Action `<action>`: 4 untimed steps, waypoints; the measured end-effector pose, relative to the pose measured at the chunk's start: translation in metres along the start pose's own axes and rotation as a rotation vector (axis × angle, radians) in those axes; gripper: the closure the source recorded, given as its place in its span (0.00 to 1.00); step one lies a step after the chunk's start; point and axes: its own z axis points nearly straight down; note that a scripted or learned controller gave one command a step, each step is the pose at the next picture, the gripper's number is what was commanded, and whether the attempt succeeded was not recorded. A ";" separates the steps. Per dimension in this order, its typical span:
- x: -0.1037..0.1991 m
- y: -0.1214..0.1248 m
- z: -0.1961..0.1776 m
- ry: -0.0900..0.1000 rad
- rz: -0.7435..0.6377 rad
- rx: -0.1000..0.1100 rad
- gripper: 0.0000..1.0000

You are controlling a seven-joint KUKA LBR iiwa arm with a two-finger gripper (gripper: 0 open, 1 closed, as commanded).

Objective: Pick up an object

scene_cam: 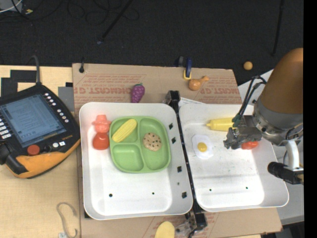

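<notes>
The right bin [237,202] holds a fried egg toy [202,147], a yellow bottle-like toy [220,124] lying on its side, and a small red object [251,144]. My gripper [234,143] hangs low over the right bin, just right of the egg and below the yellow toy. The red object sits right against the gripper's right side, partly hidden by it. In the left bin [129,192] lies a green divided plate [131,157] with a corn cob [123,130] and a cookie [152,141]. A red figure [101,132] stands beside the plate.
Purple grapes [137,92] and an orange gourd-like toy [197,83] lie on the cardboard behind the bins. A yellow toy [165,229] sits in front of them. A teach pendant [34,128] rests at the left.
</notes>
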 end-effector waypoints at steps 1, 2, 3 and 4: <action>0.047 -0.012 0.025 -0.001 0.001 0.002 1.00; 0.045 -0.013 0.024 -0.002 0.002 0.000 1.00; 0.054 -0.018 0.022 -0.001 0.003 0.000 1.00; 0.047 -0.018 0.004 -0.003 0.006 -0.003 1.00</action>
